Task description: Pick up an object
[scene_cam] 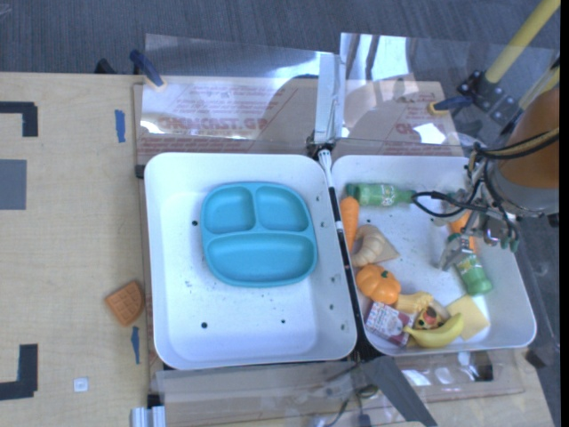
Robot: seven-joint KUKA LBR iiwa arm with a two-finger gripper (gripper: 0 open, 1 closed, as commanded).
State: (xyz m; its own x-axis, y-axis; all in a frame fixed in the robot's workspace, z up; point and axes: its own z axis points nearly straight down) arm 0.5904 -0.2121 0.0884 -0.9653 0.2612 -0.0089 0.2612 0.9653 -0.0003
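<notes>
Gripper [459, 254] sits over a small green bottle [476, 276]; finger state can't tell. Bottle looks light, rigid, slick; grasp mid-body.

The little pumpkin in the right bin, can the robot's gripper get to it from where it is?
Probably yes. The pumpkin lies uncovered, and the gripper hangs above the same bin with bare white floor between them. The bread-like piece and red packet crowd its sides, so closing cleanly may be tricky.

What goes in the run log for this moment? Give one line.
stage: reaching | pincer: low in right bin, over green bottle | grasp: none seen | left bin: blue divided plate
</notes>
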